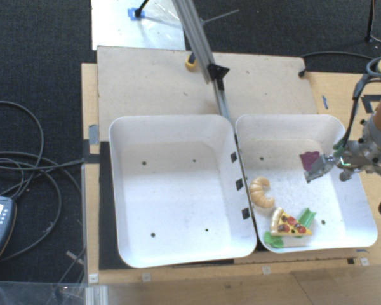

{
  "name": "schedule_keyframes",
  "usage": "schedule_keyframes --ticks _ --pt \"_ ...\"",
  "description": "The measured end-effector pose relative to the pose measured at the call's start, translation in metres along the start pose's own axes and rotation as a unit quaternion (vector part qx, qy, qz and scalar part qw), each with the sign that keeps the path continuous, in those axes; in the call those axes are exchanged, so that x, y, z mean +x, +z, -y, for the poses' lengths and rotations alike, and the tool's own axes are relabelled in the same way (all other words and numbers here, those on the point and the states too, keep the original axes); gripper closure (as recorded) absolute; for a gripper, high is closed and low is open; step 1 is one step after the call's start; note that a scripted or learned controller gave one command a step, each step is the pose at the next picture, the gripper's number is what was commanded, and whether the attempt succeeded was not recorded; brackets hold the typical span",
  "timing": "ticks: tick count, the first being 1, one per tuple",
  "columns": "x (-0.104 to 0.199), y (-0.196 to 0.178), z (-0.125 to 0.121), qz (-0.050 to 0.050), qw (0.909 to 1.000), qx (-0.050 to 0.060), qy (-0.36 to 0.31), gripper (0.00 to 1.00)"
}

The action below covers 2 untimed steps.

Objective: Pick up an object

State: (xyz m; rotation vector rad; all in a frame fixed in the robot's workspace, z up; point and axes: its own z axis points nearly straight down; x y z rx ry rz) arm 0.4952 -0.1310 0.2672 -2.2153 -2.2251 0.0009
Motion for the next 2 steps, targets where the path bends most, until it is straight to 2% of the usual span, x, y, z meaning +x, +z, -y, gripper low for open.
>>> schedule_keyframes --ticks 1,2 --pt "0.0 -0.002 -0.001 0.0 1.0 -0.002 0.001 0.0" --pt "-0.003 0.04 -0.002 0.0 1.0 0.0 0.002 0.0"
